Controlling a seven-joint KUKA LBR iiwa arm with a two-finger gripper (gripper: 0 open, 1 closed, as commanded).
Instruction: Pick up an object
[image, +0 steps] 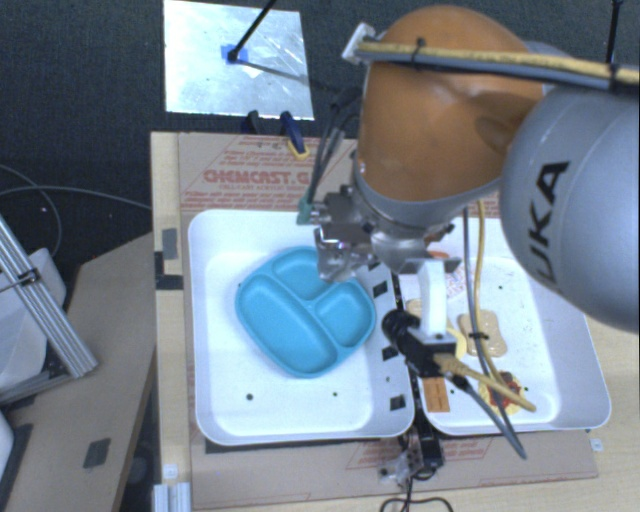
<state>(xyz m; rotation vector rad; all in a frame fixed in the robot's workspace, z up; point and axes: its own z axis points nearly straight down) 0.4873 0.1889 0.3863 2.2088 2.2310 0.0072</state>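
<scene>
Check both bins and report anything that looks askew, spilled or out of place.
Nothing is spilled or visibly damaged. The blue plastic divided plate lies flat in the left white bin but turned at an angle to the bin's walls. The gripper hangs over the plate's upper rim. In the right white bin, small items lie partly hidden behind cables.

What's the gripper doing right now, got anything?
Gripper: down over the blue tray in the left bin; open or shut cannot be told, no hold visible.
</scene>
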